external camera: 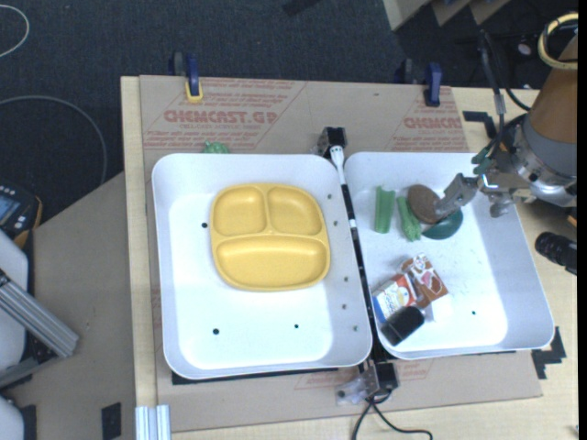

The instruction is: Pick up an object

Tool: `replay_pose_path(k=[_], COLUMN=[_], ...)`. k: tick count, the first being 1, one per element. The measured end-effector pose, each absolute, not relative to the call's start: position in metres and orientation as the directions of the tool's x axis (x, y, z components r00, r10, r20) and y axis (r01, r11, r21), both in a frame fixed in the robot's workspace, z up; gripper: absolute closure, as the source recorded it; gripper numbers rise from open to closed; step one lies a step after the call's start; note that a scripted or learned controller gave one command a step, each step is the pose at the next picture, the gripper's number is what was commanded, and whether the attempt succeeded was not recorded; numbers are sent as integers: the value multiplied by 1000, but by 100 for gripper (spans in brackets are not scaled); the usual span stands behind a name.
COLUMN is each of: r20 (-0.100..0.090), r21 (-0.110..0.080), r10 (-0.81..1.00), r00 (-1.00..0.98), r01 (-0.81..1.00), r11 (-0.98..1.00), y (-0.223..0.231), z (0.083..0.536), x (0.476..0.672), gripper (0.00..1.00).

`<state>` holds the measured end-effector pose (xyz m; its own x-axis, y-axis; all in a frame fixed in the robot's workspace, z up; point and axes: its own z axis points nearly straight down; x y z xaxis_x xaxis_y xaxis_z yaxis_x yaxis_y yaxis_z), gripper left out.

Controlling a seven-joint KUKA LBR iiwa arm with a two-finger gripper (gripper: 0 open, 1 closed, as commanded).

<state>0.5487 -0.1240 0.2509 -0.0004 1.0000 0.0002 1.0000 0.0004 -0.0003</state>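
Task status: no object is lifted; every item rests on a bin floor. The approach stage appears under way, and the grasp and lift remain to be done.

Gripper (451, 202): positioned low over the far part of the right bin (514, 291). One grey finger (456, 191) is visible slanting down toward the bin floor. The view is too coarse at this point to separate the fingers, so whether they stand apart or together cannot be told; nothing is seen clamped between them.

Object positions relative to the fingers:
- Brown disc (422, 203) on the teal piece (445, 226): directly at the fingertips, possibly touching. This is the likely target.
- Green blocks (394, 214): just beside, on the side away from the arm.
- Snack packet (410, 291) and black item (404, 323): well apart, toward the near rim.
- Yellow divided plate (270, 236): in the left bin (183, 291), farthest from the fingers
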Motion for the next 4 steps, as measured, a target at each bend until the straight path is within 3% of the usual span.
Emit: replay_pose_path(k=[1, 2, 3, 4], r20=[0, -1, 2, 0], r21=[3, -6, -8, 2], r10=[1000, 1000, 1000, 1000], r00=[-1, 0, -5, -3], r01=[1000, 1000, 1000, 1000], r11=[1, 0, 5, 3], y=[-124, -79, -20, 43], z=[261, 353, 283, 291], x=[549, 488, 478, 479], gripper=[100, 100, 100, 100])
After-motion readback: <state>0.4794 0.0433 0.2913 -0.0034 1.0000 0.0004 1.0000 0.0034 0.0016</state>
